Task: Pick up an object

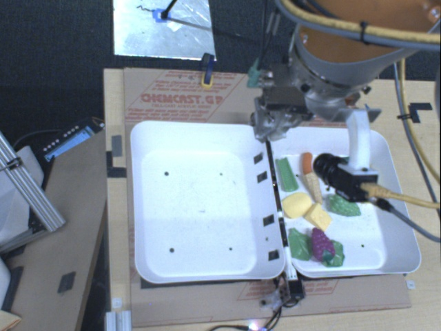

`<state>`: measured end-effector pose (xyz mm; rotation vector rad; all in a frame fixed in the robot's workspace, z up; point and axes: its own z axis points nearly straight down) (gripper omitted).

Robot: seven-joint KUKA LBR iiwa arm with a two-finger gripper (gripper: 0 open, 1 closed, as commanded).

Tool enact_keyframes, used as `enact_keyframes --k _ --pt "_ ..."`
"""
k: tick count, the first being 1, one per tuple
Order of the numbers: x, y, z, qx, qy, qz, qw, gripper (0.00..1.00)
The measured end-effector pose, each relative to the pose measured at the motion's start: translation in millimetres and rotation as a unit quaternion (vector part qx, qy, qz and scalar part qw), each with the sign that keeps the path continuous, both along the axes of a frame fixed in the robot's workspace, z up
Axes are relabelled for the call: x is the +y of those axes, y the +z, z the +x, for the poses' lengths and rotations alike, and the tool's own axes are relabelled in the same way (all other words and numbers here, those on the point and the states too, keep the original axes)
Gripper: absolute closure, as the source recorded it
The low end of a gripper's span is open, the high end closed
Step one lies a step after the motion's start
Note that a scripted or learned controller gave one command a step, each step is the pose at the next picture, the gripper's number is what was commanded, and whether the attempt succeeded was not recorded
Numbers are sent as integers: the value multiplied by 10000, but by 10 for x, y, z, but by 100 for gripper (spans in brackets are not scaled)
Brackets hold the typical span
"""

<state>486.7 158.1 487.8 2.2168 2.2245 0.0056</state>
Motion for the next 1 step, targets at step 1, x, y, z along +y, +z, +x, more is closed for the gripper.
enact_keyframes --k 1 --pt "-84 71 125 0 -13 -5 10000 100"
